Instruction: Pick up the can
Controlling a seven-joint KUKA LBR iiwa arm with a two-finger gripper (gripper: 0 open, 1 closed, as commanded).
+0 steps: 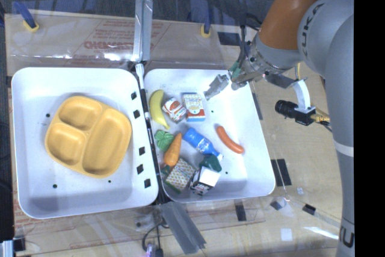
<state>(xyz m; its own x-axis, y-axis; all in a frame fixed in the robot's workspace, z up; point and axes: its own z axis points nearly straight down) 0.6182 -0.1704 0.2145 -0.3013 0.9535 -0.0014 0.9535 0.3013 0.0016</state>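
Two white bins sit side by side on the table. The left bin [24, 129] holds one yellow divided plate [88, 135]. The right bin [255, 147] holds one can [174, 109] near its back left corner, between a banana [157, 108] and a small carton [194, 106]. One carrot [173, 149], one blue bottle [197, 141] and one sausage [230, 139] lie nearer the front. The hand [218, 86] hangs over the bin's back edge, empty; I cannot tell its opening.

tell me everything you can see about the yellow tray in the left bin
The yellow tray looks like smooth moulded plastic, mustard yellow, with rounded corners and three shallow compartments: a smaller one at upper left, one at lower left and a long one on the right. It lies flat and right side up on the floor of the left bin, turned at a slant to the walls. Its compartments hold nothing, and nothing else touches it.
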